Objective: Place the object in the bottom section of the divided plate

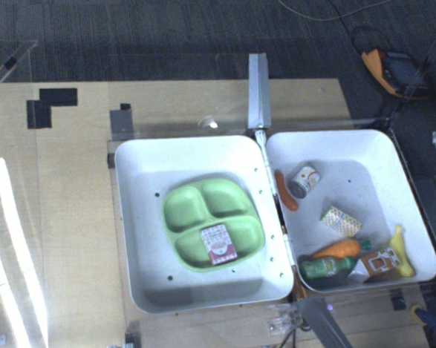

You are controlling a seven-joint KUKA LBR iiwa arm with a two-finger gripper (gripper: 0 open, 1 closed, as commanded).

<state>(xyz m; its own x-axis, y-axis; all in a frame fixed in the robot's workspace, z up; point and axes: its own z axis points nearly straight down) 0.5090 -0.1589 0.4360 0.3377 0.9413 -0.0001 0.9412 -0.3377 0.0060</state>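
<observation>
Nearest you is the front wall of the left bin (204,300), white and shallow, with bare floor between it and the green plate (183,209). The plate sits near the middle of that bin, turned a little, with two small sections at the far side and one long section at the near side.

The small box (218,245) lies flat in that long bottom section, just right of its middle. It is white with a red panel and some print too small to read. Its near edge comes close to the plate's front rim, and the green floor of the section shows on its left and right.

You have open floor all round the plate: a broad strip on the left, a narrower one toward the divider where the two bins meet.

Across that divider, the right bin (395,150) holds the clutter. A reddish sausage (282,191) lies along its left wall, with a small can (304,180) tipped on its side just beside it. A patterned packet (339,220) lies alone near the middle. Along the front wall a carrot (336,250) rests against a green bottle (325,268), then a brown carton (378,262), then a banana (401,253) in the right corner. The far half of that bin is open.

You cannot tell how the jaws stand.
</observation>
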